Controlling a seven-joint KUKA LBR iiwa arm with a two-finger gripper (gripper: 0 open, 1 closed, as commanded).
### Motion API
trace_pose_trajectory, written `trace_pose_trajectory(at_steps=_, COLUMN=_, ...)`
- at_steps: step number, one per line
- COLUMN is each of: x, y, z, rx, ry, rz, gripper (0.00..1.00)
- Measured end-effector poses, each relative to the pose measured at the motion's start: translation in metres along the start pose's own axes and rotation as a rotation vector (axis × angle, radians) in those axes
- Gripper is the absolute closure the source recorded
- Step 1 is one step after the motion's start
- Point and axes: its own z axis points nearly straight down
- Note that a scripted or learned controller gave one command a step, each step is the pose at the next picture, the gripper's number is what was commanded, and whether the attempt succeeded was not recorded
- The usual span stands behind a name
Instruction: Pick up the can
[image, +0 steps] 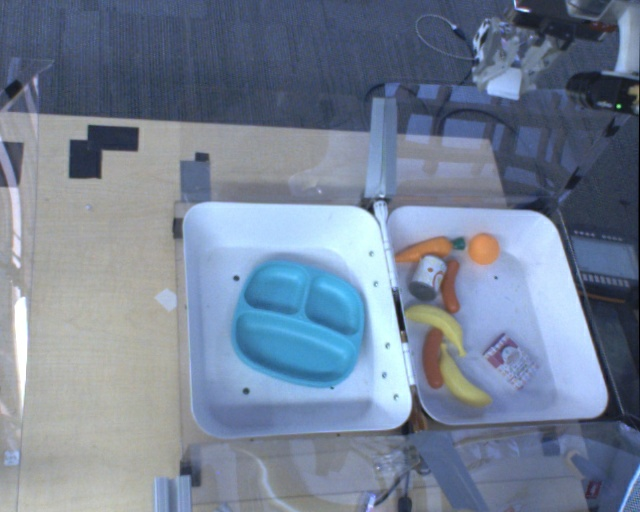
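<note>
The can (428, 277) is small and silver with a dark end. It lies on its side in the upper left part of the right bin (560, 300), between a carrot (425, 248) and a reddish sausage (451, 285). My gripper (503, 70) hangs at the top right of the camera view, beyond the far edge of the bench, well away from the can and with nothing seen in it.
The right bin also holds an orange (483, 249), two bananas (437, 322) (465, 385), a second sausage (432, 358) and a red-and-white packet (508, 360). A blue divided plate (298, 322) lies in the left bin (210, 300).
</note>
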Motion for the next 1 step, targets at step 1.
trace_pose_trajectory(at_steps=1, x=0.0020, y=0.0009, z=-0.0115, rx=-0.005, ry=0.000, rz=-0.007, gripper=1.00)
